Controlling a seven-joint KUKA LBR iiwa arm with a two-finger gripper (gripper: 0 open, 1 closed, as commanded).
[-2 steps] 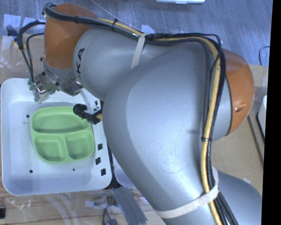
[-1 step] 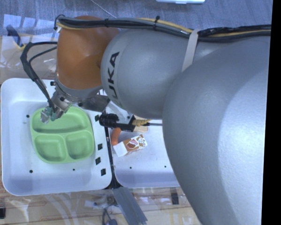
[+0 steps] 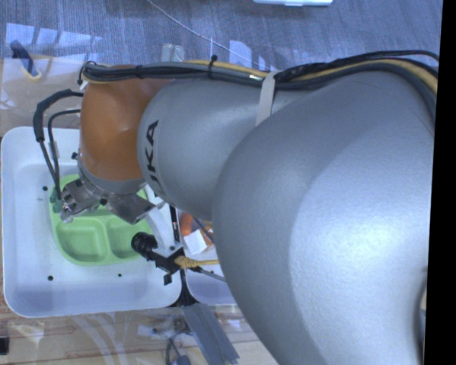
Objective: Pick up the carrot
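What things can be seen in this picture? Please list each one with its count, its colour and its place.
White bin: one seen clearly, white, left half of the view, on the bench.
Second white bin: one, white, a small part of its rim beside the first bin, under the arm.
Green tray: one, light green with compartments, inside the left bin, partly under the wrist.
Orange object: one, orange, at the divide between the bins, mostly hidden; possibly the carrot, I cannot tell.
Cables: several, black, looping from the wrist over the left bin.
Arm: one, grey with an orange band, reaching in from the right.
Gripper: one, dark metal, over the green tray.
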